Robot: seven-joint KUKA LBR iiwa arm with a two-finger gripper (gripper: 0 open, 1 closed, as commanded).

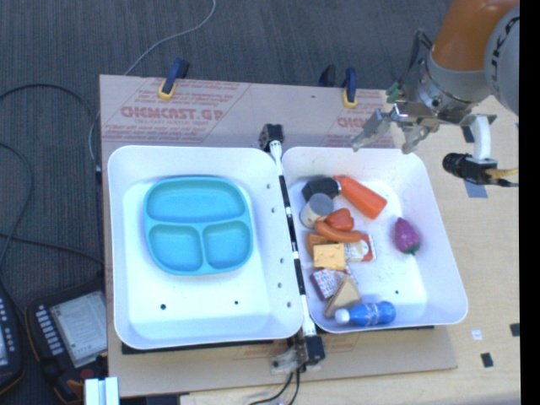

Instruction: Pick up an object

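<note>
My gripper [388, 137] hangs above the back rim of the right bin [439, 226], its two fingers spread open with nothing between them. Below it in that bin lie an orange carrot [363, 196], a purple eggplant-like piece [407, 235], a dark round lid with a grey can [319, 197], a red-orange piece [339, 220], a yellow cheese block [330, 256], a wrapped snack [325, 283], a tan wedge [344, 294] and a blue bottle [365, 314]. The gripper touches none of them.
The left bin [126, 310] holds a blue divided plate [199, 224]. Clamps [348, 89] and a black bracket [272, 135] sit along the back edge of the board. Cables and a pendant [67, 323] lie on the floor at left.
</note>
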